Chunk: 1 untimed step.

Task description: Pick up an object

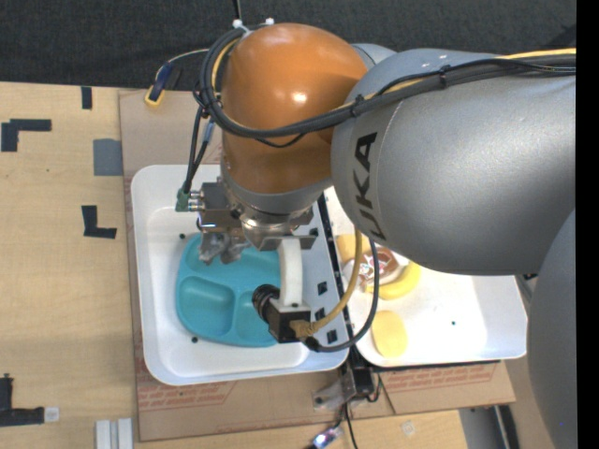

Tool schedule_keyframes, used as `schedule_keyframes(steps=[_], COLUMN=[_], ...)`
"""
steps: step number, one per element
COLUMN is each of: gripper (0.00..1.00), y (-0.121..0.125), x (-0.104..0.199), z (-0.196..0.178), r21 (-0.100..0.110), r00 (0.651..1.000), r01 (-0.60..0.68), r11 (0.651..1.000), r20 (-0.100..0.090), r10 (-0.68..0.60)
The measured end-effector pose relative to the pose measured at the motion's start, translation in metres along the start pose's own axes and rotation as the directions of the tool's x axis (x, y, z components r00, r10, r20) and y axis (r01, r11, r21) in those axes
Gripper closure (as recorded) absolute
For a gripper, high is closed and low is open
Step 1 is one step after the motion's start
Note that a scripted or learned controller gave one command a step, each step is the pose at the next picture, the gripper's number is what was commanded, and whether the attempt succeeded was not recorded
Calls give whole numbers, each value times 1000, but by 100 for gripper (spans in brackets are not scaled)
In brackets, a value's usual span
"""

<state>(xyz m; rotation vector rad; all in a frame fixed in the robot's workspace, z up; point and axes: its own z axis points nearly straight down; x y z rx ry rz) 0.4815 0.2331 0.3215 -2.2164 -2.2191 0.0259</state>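
A teal divided tray (211,302) lies flat in the left white bin (154,279). My gripper (225,249) hangs low over the tray's far edge, under the orange wrist band; it looks close to or touching the tray. In the right bin (477,330), several yellow things show beside the arm: a yellow oval piece (389,333) near the front and a yellow banana-like piece (401,281) with a brown and white item (372,267) behind it. The arm hides much of the right bin.
The big grey arm covers the upper right of the view and most of the bins' far side. A divider wall (328,279) runs between the two bins. Brown cardboard with black marks lies to the left of the bins.
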Motion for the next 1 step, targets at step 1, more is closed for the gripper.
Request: schedule_keyframes(steps=[1], gripper=[100], y=[2], x=[-108], z=[-44], r21=[-17], r00=[1000], r01=[-10], r11=[1000], r20=[-6], r10=[10])
